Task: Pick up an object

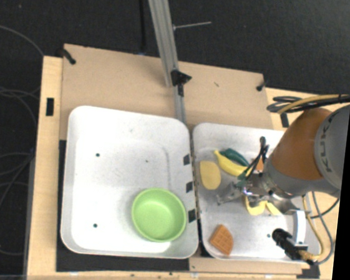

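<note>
Resting in smooth white bin [126, 130]: round green bowl [159, 214].

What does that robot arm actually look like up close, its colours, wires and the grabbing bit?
The arm is a thick rounded body, grey with a broad orange band above the wrist and dark lettering on the grey shell. Black and yellowish cables run along it. At its end sits a small metallic grey gripper, with a black fitting nearby.

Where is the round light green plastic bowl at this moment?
The round light green plastic bowl sits in the left white bin, in its near right corner, beside the wall shared with the right white bin.
</note>
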Robot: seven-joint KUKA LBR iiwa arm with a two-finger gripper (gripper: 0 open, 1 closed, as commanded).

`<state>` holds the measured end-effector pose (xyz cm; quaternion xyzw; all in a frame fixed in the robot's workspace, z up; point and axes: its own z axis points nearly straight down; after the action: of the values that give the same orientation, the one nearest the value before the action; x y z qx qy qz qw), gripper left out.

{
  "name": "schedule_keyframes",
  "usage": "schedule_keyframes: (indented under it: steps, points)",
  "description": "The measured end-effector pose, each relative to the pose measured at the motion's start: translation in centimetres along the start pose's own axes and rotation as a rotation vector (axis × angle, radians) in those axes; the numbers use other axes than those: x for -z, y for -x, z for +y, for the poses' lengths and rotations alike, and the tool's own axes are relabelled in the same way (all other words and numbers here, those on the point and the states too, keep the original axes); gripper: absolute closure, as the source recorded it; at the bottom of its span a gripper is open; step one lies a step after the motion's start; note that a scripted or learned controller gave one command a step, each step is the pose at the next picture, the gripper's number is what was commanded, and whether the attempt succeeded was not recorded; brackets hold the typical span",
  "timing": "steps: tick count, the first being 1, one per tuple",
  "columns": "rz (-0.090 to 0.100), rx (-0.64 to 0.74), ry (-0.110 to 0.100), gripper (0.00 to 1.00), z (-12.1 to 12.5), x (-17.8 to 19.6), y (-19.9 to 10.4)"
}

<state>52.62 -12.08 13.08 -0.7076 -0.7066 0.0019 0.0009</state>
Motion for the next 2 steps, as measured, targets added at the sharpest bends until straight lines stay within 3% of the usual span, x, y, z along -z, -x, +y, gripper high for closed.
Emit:
schedule_keyframes:
  steps: [1,2]
  points:
    - [-0.001,0.0,0.004,0.0,0.0,-3.1,0.2]
    - [0.001,-0.004,0.008,1.0,0.2,-1.9,0.2]
